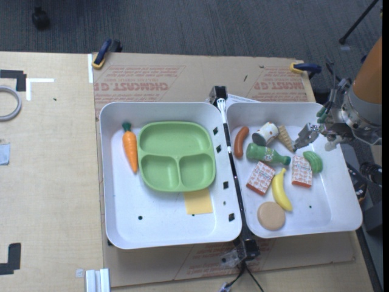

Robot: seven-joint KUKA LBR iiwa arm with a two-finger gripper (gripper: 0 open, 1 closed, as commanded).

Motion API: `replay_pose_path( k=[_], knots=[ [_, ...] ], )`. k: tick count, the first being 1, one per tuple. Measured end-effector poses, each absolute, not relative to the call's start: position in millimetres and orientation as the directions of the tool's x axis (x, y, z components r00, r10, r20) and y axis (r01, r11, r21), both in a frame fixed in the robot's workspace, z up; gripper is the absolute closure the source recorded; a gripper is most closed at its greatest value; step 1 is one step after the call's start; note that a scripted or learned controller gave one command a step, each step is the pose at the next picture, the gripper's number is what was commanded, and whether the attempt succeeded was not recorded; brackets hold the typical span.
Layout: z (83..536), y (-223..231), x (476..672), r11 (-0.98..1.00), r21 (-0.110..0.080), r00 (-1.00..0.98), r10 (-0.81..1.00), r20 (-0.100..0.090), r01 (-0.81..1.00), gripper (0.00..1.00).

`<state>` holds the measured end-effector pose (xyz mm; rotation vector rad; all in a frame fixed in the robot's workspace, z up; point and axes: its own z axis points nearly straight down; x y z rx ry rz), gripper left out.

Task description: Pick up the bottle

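Not much progress yet: the green bottle [266,155] lies on its side in the right bin [340,215], untouched. The end effector [306,137] hovers just beside it, fingers apart, holding nothing.

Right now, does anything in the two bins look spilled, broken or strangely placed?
Nothing looks spilled or broken. The green bottle lies on its side in the right bin among crowded toy foods, and a yellow slice pokes from under the green tray.
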<state>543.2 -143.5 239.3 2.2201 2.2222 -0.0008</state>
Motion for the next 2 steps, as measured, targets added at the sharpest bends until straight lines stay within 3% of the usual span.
replay_pose_path(
  k=[1,2],
  knots=[
    [248.9,-143.6,543.9,0.002,0.000,-0.002,1.000,-0.001,1.000,1.00],
    [261.3,-136.8,479.3,0.037,0.000,-0.037,0.999,0.000,0.999,1.00]
  ],
)
